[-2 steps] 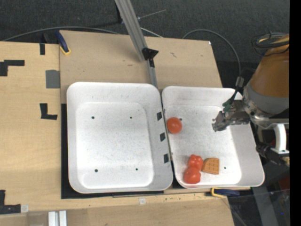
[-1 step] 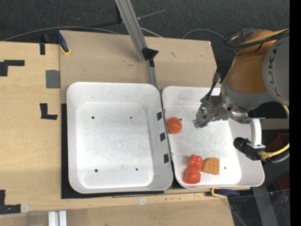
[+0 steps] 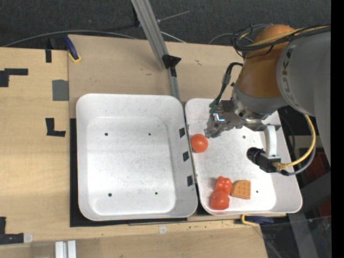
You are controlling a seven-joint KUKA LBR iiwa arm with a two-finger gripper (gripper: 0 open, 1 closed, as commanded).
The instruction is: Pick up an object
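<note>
Your gripper hangs over the upper left part of the right bin, pointing down and left toward the orange ball. You cannot tell from this angle whether the tool is spread or closed, and nothing visibly sits in it. The ball lies just beside the tip, on the bin floor near the left wall. Farther down the same bin, you have 2 red pieces touching each other and a tan waffle piece just to their right. The left bin sits alongside.
</note>
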